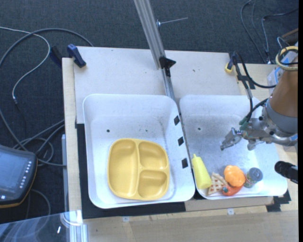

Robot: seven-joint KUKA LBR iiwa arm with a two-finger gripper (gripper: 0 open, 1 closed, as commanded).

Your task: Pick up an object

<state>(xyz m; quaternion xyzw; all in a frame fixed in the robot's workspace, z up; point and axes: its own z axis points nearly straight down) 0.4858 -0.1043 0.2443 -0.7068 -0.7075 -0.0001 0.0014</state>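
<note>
rounded orange object (pixel 234 175), glossy, lying untouched.

A robotics lab: a workbench (pixel 123 71) holding two white bins (pixel 94 113), loose cables (pixel 28 47) trailing over dark carpet (pixel 28 14).

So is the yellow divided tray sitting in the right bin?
No, the yellow divided tray lies in the left bin.

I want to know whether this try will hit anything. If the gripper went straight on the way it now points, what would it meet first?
Probably bare floor of the right bin. The gripper points left and down, and the items lie nearer the front wall; depth is unclear.
</note>
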